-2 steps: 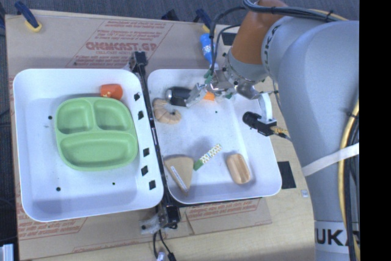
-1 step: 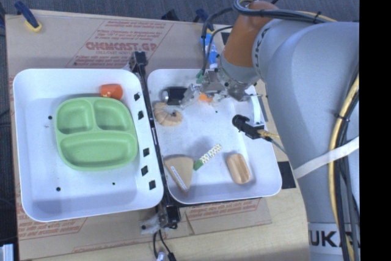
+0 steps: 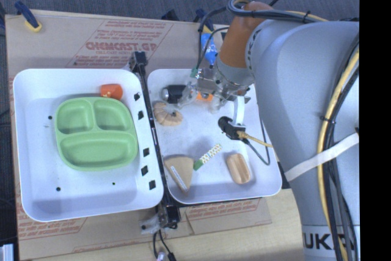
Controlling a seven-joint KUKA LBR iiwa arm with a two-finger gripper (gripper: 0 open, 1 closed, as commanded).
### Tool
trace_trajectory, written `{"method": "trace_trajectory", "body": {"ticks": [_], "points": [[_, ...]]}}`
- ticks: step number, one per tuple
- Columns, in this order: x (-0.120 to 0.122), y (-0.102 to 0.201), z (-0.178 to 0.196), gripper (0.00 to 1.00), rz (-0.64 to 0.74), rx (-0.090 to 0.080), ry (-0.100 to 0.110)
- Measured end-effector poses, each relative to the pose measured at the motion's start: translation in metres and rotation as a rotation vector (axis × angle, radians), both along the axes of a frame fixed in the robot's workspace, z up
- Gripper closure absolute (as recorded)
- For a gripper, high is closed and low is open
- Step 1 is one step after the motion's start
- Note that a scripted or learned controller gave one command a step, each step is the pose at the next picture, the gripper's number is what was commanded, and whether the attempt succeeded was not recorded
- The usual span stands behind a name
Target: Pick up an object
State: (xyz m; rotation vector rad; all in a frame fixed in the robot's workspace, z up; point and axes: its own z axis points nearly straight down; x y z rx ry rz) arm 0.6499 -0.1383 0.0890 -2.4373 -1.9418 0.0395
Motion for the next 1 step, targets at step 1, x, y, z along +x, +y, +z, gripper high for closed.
{"method": "trace_trajectory", "body": {"ticks": [1], "points": [[-0.0113,0.0460,0.0017,0.00,0.013,-0.004,-0.025]]}}
